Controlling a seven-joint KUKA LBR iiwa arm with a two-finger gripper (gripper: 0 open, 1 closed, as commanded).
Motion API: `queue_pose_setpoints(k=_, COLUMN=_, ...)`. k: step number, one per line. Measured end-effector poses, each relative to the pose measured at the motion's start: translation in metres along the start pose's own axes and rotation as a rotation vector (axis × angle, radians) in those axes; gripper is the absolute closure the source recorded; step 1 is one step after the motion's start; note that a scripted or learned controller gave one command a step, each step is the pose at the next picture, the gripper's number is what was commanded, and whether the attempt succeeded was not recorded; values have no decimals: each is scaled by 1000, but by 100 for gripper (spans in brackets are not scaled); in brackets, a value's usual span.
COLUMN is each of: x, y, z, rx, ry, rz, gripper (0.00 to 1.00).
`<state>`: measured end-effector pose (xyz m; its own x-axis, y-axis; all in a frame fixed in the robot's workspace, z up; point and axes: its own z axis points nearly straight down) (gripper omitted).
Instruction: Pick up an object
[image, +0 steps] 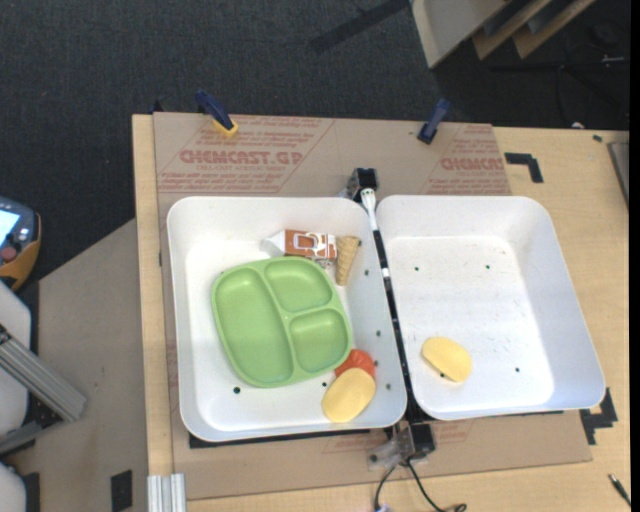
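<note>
Over in the left bin (190, 300) you have a green divided plate (282, 320), a small packet (308, 243) and cone (346, 259) behind it, yellow (348, 396) and orange (360, 362) pieces at its near corner, and, rightward, another yellow piece (446, 359) in the right bin (540, 260).

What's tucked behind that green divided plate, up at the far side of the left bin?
Behind the green plate lie an orange-and-white packet and a tan cone, both in the left bin. The plate's rim covers the packet's lower edge, so its full shape is unclear.
</note>
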<state>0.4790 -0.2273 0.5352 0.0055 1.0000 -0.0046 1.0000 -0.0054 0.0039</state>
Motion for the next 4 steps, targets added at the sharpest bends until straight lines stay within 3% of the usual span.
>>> queue_pose_setpoints(k=1, x=83, y=0, z=-1, rx=4, ry=6, rz=-13, gripper=100)
queue_pose_setpoints(k=2, x=18, y=0, z=1, rx=0, ry=0, rz=0, gripper=100)
queue_pose_setpoints(k=3, x=93, y=1, z=-1, rx=3, ry=6, rz=-13, gripper=100)
queue_pose_setpoints(k=4, x=24, y=0, z=0, rx=0, ry=0, rz=1, gripper=100)
